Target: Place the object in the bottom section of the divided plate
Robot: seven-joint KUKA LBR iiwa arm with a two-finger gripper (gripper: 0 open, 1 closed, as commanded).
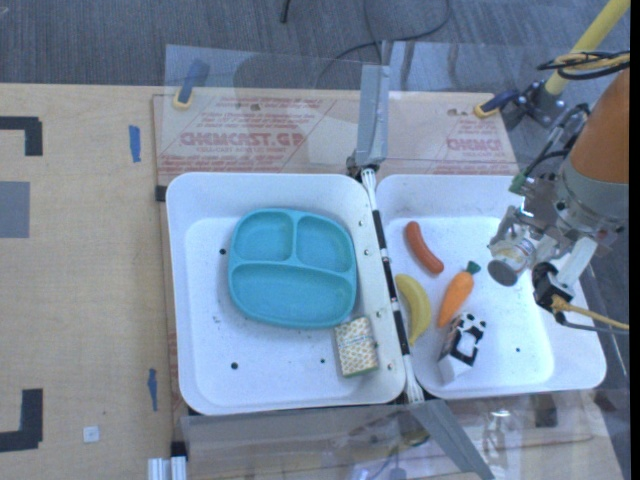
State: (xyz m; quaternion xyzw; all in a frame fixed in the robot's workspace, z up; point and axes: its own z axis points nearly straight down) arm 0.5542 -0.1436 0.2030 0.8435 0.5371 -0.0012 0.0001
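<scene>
A teal divided plate (292,268) lies in the left bin (200,368), with two small sections at the far side and one wide section at the near side, all bare. In the right bin (580,363) lie a red sausage (423,247), a yellow banana (415,306), an orange carrot (457,294) and a black-and-white carton (461,346). My gripper (509,256) hangs over the right bin's right half, to the right of the carrot and apart from it. Nothing shows in it.
A speckled beige square block (355,346) rests in the left bin's near right corner, just off the plate's edge. The bins' shared rim (385,268) runs between plate and banana. Cables and a yellow hose (590,38) hang at the far right.
</scene>
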